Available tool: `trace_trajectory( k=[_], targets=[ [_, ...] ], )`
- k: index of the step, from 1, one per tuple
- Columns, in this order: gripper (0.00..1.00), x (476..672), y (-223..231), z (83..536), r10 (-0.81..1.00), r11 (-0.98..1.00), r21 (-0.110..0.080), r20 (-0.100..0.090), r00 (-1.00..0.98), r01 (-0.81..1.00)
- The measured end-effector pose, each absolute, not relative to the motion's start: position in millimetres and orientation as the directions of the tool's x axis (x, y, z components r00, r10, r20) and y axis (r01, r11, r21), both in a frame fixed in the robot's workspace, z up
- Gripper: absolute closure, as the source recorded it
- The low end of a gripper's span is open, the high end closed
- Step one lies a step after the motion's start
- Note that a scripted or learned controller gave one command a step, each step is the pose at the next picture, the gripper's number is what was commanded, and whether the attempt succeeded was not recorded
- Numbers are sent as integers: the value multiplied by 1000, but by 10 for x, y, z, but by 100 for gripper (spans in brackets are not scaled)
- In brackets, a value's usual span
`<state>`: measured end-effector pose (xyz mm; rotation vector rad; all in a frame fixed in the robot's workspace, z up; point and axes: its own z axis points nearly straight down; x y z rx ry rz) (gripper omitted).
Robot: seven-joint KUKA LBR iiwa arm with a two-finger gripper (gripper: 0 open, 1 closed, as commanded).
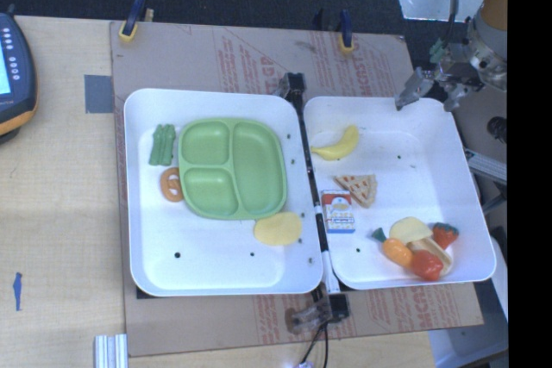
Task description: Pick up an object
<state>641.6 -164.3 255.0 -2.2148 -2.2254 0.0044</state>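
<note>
My gripper (429, 96) hovers over the far right corner of the right bin (457, 152), open, with nothing between its fingers. In that bin lie a yellow banana (337, 144), a tan toast wedge (358, 188), a small red and white carton (339, 211) by the left wall, and a cluster at the front right: an orange carrot (396, 251), a pale yellow piece (410, 229) and a red piece (428, 265). All of these are well in front of and to the left of the gripper.
The left bin (142, 211) holds a green divided plate (231, 167), a green bean pod (161, 144), an orange ring (171, 184) and a yellow chip (278, 228). Clamps (294, 86) join the bins. A handheld pendant (12, 73) lies far left.
</note>
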Motion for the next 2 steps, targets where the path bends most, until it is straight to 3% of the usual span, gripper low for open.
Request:
trace_trajectory(
  k=[1, 2],
  targets=[
    [0, 6107, -1034, 1680, 1000, 9, -12, 2, -9, 1000],
    [0, 5388, -1061, 910, 1000, 0, 0, 2, 0, 1000]
  ],
)
